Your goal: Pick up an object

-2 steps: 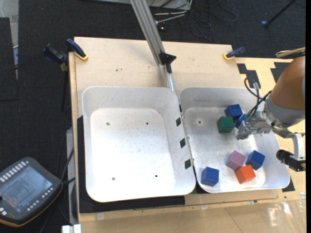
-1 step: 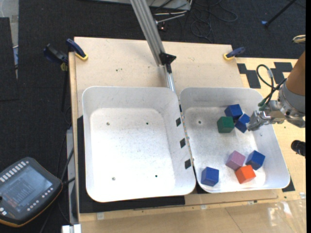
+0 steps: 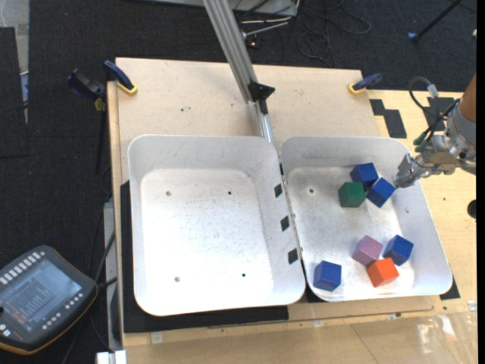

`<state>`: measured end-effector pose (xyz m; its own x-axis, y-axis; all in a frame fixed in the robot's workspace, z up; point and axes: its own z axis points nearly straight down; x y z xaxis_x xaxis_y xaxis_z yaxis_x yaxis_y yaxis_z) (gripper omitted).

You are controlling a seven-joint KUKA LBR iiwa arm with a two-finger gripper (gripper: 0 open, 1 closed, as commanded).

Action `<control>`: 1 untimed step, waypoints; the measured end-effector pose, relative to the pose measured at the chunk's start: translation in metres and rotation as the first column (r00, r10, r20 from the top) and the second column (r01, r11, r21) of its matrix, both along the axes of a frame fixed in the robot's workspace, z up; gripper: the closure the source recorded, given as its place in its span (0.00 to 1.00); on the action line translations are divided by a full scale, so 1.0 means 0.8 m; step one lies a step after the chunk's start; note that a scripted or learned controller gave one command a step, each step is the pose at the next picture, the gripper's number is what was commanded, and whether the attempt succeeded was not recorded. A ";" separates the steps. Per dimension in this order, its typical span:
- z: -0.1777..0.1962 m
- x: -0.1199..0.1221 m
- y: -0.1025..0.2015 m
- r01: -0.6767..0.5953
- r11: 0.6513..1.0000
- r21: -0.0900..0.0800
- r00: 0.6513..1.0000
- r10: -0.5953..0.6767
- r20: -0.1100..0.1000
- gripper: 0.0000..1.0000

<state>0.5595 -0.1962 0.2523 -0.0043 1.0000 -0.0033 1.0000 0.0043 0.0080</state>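
While our tool (image 3: pixel 405 173) hangs low at the right bin's (image 3: pixel 436 237) far right wall, we cannot tell whether it is released or clenched, and nothing shows in its grasp. Just beside its tip lies a tilted blue cube (image 3: pixel 380 192), touching a green cube (image 3: pixel 351 195); a second blue cube (image 3: pixel 364 174) sits just behind them. Further out, near the front rim, we see a purple cube (image 3: pixel 368 249), an orange cube (image 3: pixel 383 271) and another blue cube (image 3: pixel 399 249) bunched together, with one more blue cube (image 3: pixel 327 274) apart to their left. The left bin (image 3: pixel 151 158) rests alongside on the table (image 3: pixel 197 97).

We judge the tilted blue cube the likeliest pick. It looks small, light and rigid, with flat faces that should hold if we pinch two opposite sides; its tilt and the green neighbour leave little room, so a slip or nudge seems possible.
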 end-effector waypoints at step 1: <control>0.033 0.002 0.000 0.001 1.000 0.001 1.000 -0.001 -0.003 1.00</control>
